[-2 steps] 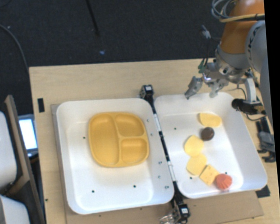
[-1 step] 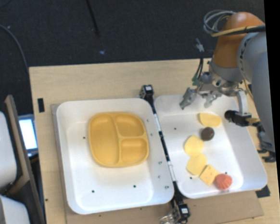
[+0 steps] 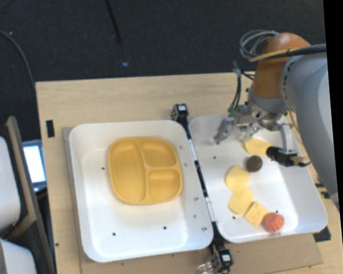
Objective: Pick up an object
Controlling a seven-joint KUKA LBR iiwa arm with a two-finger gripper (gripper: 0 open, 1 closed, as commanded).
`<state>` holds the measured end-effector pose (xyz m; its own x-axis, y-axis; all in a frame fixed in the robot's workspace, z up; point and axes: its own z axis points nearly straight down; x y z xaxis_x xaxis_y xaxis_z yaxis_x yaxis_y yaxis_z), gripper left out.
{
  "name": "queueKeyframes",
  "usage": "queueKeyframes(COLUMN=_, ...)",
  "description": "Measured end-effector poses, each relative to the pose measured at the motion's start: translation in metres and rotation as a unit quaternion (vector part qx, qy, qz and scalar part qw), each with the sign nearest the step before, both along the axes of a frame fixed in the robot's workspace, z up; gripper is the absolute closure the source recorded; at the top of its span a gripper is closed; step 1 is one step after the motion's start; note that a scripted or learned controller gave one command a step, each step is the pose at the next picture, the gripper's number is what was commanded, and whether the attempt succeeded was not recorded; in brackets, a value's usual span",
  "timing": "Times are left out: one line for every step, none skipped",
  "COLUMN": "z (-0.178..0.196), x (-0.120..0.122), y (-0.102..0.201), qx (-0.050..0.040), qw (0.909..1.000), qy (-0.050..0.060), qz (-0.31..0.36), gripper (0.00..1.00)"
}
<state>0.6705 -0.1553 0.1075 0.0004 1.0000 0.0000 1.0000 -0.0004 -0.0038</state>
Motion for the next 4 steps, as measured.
queueKeyframes(z=0.014, x=0.002, y=-0.001, qx=-0.0007, qw=1.0000, qy=-0.003, qz=0.000, gripper=1.00)
queueKeyframes(z=0.070, x=-0.003, y=0.007, qx=-0.0003, qw=1.0000, qy=-0.005, qz=0.000, gripper=1.00)
queueKeyframes(z=0.114, x=-0.005, y=0.005, qx=-0.0004, qw=1.0000, qy=-0.004, qz=0.000, gripper=1.00)
queueKeyframes(z=0.093, x=-0.005, y=0.004, qx=-0.0003, qw=1.0000, qy=-0.002, qz=0.000, gripper=1.00)
